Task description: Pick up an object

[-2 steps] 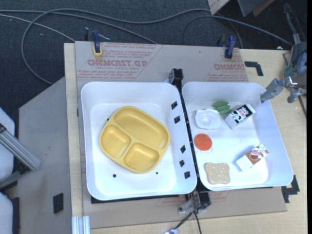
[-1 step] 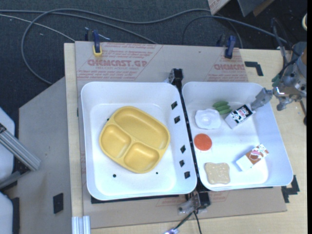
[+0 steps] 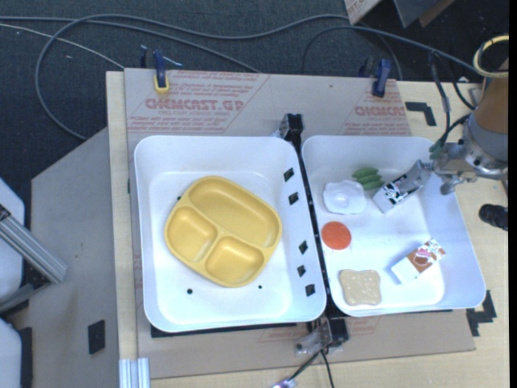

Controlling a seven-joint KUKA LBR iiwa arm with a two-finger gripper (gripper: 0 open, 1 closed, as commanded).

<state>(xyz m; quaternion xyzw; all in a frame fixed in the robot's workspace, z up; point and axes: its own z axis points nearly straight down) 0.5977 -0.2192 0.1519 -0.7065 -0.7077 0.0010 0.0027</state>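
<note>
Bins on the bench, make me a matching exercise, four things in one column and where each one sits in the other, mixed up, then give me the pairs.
Things:
1. yellow divided plate
2. orange disc
3. tan toast slice
4. small carton

Places:
A. right bin, near corner by the divider
B. left bin, middle
C. right bin, toward its outer near side
D. right bin, beside the divider, just below the white piece

Pairs: 1-B, 2-D, 3-A, 4-C
</note>
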